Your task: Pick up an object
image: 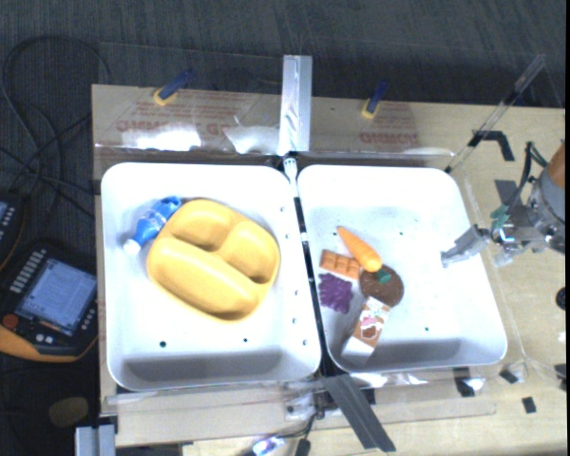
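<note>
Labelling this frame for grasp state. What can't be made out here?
- Two-finger gripper at the right white bin's rim: too small and blurred to read the finger state.
- Grey arm: cut off by the right side of the camera view.
- Blue bottle in the left white bin: partly hidden by the big yellow bread-shaped toy.
- Small printed carton: label too small to read.
</note>
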Robot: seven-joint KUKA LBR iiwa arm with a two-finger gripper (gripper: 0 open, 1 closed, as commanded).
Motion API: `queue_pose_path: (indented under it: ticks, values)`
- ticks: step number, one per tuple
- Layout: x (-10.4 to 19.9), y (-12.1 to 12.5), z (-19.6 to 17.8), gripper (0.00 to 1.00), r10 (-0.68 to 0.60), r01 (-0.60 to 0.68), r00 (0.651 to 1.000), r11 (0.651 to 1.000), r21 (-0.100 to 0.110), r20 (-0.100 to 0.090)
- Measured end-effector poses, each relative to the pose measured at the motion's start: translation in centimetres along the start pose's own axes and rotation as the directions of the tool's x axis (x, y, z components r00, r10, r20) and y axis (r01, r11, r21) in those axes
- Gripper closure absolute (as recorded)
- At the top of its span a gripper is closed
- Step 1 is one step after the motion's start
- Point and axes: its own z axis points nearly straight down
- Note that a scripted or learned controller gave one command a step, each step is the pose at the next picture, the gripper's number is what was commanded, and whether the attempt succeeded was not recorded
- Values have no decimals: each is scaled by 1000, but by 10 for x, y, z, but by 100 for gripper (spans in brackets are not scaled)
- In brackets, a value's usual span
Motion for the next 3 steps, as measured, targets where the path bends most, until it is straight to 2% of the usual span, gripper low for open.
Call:
queue_pose_path:
  ticks: [1, 2, 3]
  values:
    - [63, 32, 89, 0, -80, 80, 997, 997, 1, 1]
    - [5, 5, -30, 0, -189, 189, 982, 982, -1, 4]
    - [68, 84, 35, 0, 171, -171, 985, 985, 2, 1]
